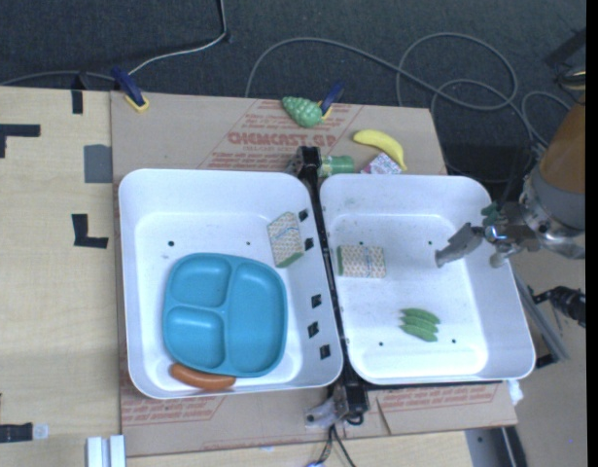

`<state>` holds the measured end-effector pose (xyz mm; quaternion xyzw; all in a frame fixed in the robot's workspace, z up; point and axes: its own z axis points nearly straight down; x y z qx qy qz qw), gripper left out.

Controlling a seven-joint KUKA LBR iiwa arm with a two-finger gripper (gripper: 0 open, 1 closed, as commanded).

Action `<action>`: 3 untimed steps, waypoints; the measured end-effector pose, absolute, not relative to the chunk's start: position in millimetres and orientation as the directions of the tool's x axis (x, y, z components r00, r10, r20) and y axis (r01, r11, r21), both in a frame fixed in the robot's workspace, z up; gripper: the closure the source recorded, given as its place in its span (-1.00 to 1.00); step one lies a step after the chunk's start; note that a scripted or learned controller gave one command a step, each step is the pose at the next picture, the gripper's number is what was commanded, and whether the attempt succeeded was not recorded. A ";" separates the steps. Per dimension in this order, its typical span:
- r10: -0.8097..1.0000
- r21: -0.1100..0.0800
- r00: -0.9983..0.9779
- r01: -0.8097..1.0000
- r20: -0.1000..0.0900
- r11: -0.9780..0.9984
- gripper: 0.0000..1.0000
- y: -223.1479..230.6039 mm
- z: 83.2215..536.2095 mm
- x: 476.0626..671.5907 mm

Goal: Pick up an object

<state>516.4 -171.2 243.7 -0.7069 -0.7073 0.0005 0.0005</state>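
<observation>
My gripper (476, 251) hangs over the right side of the right bin (474, 188), its fingers spread open with nothing between them. One finger (454, 247) points left toward the bin's middle. A tan square sponge-like piece (362, 261) lies flat in the right bin, left of the gripper. A green pea pod (420, 324) lies near the front of the same bin, below and left of the gripper. In the left bin (143, 222) sit a blue divided plate (226, 314), an orange sausage-like piece (201, 377) and a second tan piece (286, 236).
A yellow banana (379, 146) and a green toy (303, 110) lie on the cardboard behind the bins. Cables run across the dark floor at the back. A black divider (323, 270) separates the two bins.
</observation>
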 end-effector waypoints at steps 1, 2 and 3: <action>1.000 0.000 -0.001 1.000 0.003 0.001 -1.00 -137.9 87.3 493.6; 1.000 0.007 0.000 1.000 -0.004 0.000 -1.00 -116.0 86.5 485.6; 1.000 0.007 0.001 1.000 -0.004 -0.001 1.00 -116.4 96.4 486.0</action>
